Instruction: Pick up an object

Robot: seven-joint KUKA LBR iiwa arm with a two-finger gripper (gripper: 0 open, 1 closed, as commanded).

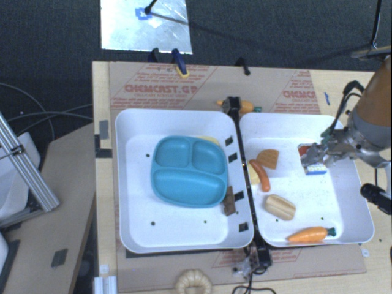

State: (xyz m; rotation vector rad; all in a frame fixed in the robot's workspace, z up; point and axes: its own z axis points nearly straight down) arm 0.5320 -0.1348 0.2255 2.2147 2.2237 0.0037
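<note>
The right bin (349, 210) holds several toy foods: a brown bread slice (267, 158), a red sausage (260, 175), a tan bread roll (280, 206) and an orange carrot (309, 234) near the front wall. My gripper (315, 161) hangs low over the right bin's far right part, beside a small red item (304, 149) that it partly hides. The arm comes in from the right edge. Nothing is visibly held.
The left bin (138, 225) carries a blue divided plate (188, 171), with a yellow piece (211, 140) behind it and a brown bit (229, 202) at its right. A yellow-orange toy (245, 107) lies behind the bins. A beige ring (193, 282) sits in front.
</note>
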